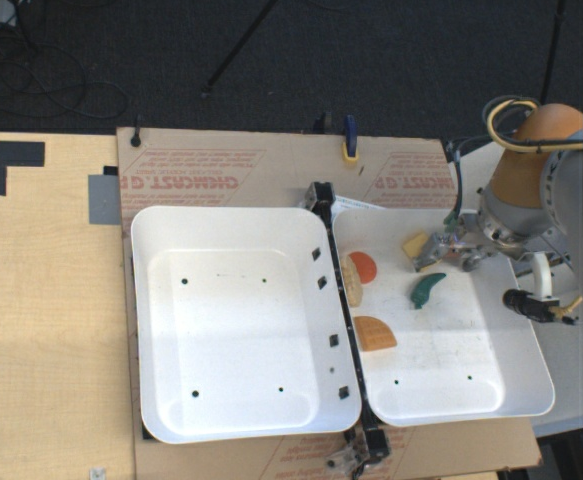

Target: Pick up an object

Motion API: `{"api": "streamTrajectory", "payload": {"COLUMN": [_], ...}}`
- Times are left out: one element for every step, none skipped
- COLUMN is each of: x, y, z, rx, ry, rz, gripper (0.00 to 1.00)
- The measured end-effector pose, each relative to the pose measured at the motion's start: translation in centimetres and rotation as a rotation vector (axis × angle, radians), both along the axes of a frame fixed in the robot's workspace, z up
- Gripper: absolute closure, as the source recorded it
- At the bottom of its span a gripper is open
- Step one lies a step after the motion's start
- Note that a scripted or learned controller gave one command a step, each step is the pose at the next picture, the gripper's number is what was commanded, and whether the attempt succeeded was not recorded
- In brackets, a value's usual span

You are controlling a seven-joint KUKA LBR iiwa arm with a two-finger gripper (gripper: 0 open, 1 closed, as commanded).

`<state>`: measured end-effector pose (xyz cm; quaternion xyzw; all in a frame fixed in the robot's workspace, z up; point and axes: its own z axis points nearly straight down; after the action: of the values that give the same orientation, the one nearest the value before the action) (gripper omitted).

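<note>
1. My claw point(449, 251) sits low over the far right part of the right bin point(511, 393), with my grey arm and its orange band point(527, 158) coming in from the right.
2. Whether the claw is apart or together, I cannot tell; the tips are a small dark tangle from this angle.
3. A yellow block point(416, 245) lies just left of the claw, close enough that I cannot tell if they touch.
4. A teal curved piece point(427, 288) rests on the bin floor just below the claw, apart from it.
5. Over by the divider between the bins, a red-orange round thing point(362, 267) sits beside a pale tan, loaf-like piece point(352, 281).
6. Nearer the camera along that same divider lies an orange wedge with a tan edge point(374, 334).
7. The left bin point(161, 268) stands alongside, its white floor dotted with small dark holes.
8. Both bins rest on a cardboard sheet point(221, 173) on the pale wooden worktop point(41, 308).
</note>
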<state>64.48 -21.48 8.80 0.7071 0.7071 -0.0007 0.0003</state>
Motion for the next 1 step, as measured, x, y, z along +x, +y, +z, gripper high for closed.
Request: {"api": "streamTrajectory", "payload": {"x": [-0.1], "y": [0.1], "z": [1.25], "rx": [0.002], "ry": [0.0], "rz": [0.0], "gripper": [0.0]}}
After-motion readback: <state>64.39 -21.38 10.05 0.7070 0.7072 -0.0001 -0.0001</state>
